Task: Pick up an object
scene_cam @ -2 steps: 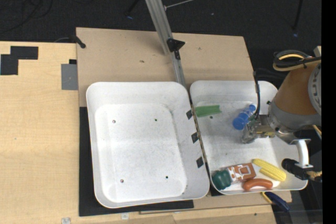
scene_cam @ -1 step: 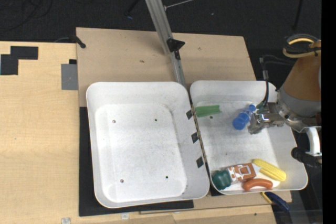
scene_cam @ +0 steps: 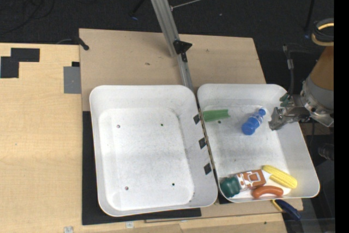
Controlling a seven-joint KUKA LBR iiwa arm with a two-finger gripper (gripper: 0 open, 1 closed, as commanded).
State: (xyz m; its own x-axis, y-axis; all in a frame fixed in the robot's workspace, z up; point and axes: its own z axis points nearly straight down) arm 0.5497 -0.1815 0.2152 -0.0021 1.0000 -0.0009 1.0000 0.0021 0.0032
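Right bin (scene_cam: 240, 93) with blue bottle (scene_cam: 252, 123), green block (scene_cam: 216, 115), yellow corn (scene_cam: 280, 177), tool (scene_cam: 279, 117) state unclear

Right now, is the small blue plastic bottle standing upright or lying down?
Lying down: the small blue plastic bottle rests on its side on the right white bin's floor.
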